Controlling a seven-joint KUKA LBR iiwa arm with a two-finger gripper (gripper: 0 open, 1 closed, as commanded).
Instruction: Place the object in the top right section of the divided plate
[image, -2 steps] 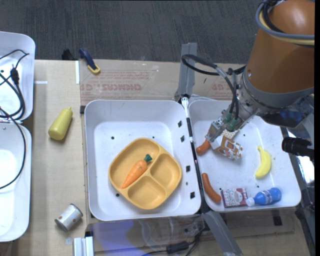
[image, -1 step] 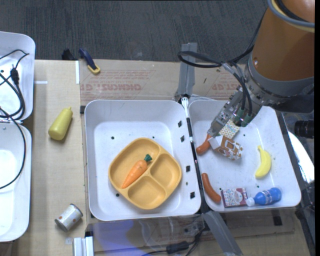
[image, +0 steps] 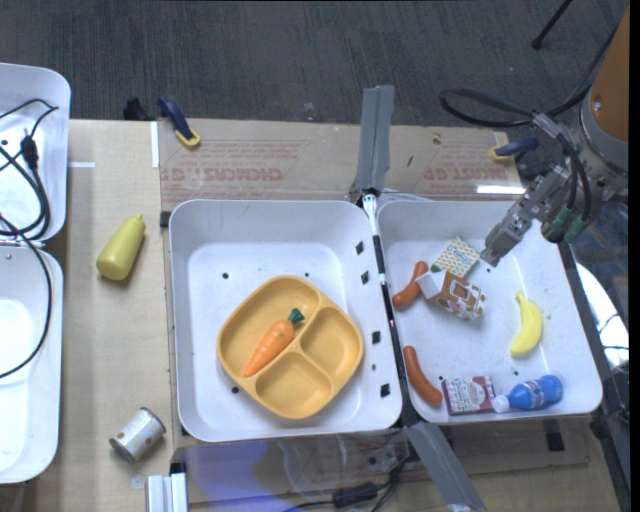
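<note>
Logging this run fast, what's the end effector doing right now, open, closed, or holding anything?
End effector: cannot be told whether open or closed; it sits over the right bin beside the toy house, with nothing visibly held.

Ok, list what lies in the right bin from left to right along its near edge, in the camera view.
Sausage → small red carton → blue bottle, its white cap end touching the carton.

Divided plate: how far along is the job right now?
Done: a carrot lies in the divided plate's left section; the top right section is bare. In hand: the hand hovers over the right bin beside the toy house. Left: grasp an object and carry it across.
</note>
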